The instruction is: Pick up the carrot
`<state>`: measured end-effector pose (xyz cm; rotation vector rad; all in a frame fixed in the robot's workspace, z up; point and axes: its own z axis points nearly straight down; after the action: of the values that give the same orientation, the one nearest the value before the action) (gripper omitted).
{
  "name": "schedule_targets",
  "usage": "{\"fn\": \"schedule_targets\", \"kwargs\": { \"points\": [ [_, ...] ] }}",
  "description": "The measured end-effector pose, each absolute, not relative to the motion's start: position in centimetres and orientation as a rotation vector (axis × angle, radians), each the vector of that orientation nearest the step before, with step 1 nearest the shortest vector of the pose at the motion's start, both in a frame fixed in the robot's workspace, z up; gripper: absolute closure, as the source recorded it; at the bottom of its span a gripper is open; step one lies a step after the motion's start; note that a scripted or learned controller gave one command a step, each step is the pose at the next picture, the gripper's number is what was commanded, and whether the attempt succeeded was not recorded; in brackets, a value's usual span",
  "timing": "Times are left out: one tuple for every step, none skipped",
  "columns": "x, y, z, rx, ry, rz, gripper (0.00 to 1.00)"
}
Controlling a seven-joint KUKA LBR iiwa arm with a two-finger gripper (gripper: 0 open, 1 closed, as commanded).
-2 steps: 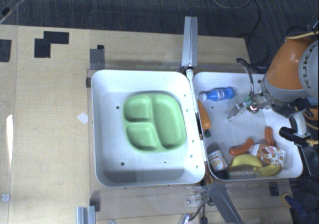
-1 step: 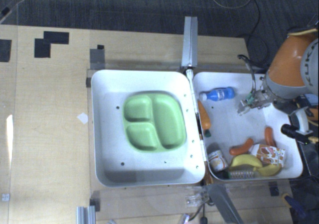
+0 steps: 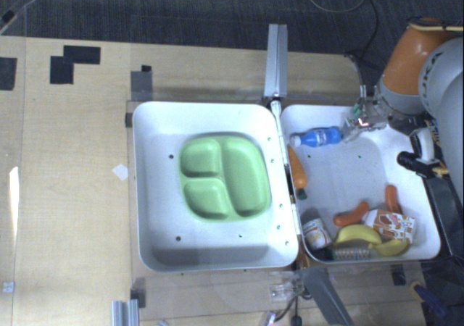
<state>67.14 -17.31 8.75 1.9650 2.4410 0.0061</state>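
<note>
Nearest the lens, along the lower rim of the right bin (image 3: 432, 248): a clutter of a small tin can (image 3: 315, 232), a banana (image 3: 371, 239), a printed carton (image 3: 395, 225) and two reddish sausages (image 3: 351, 214), all packed close together. Up the same bin's left wall, the carrot (image 3: 296, 169), orange, lying lengthwise hard against the divider with a dark end toward the clutter and apart from everything else. Farther up, a water bottle with a blue cap (image 3: 320, 136) on its side, close to the carrot's upper end without clearly touching. At the bin's upper right corner, the claw (image 3: 361, 119), poised over the rim beside the bottle's clear end, well apart from the carrot; too small and blurred to tell whether released or clenched, nothing visibly in it. Behind it, the grey arm with its orange band (image 3: 409, 56). In the left bin (image 3: 152, 172), a green divided tray (image 3: 223, 177), on a pale wooden tabletop (image 3: 65, 172). Judging by looks: carrot probably light, stiff and smooth, likely a toy, apt to roll or slip. Best hold likely across the thick middle, though the wall leaves scant room for one finger on that side.
</note>
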Motion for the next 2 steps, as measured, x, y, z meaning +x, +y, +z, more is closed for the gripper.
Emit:
{"fn": "schedule_targets", "kwargs": {
  "points": [
    [63.6, -20.6, 8.8, 2.36, 2.064, 0.006, 1.0],
    [67.2, -19.6, 8.8, 2.543, 1.834, 0.008, 1.0]
  ]
}}
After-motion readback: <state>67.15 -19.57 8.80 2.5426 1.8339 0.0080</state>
